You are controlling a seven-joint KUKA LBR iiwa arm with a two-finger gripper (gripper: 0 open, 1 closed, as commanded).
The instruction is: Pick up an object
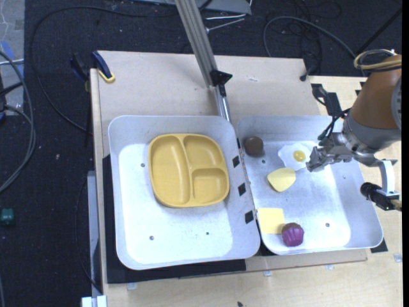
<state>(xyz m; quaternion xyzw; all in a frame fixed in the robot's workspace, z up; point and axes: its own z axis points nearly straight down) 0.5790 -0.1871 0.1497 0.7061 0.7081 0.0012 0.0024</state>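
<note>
We are seeing two white bins (pixel 128 171) sitting on a tan bench (pixel 160 82), black floor and cables around. The gripper (pixel 317 160) is hovering at three o'clock beside the fried egg (pixel 295 155); its grip we cannot tell.

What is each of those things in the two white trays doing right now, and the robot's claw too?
Yellow divided plate: flat in the left bin, nothing in it.
Brown ball: resting in the right bin, untouched.
Fried egg toy: flat, right beside the gripper.
Pale yellow wedge: lying loose.
Yellow square: flat by the bin's left edge.
Purple piece: beside the square.
Gripper: low over the right bin, holding nothing visible.
</note>
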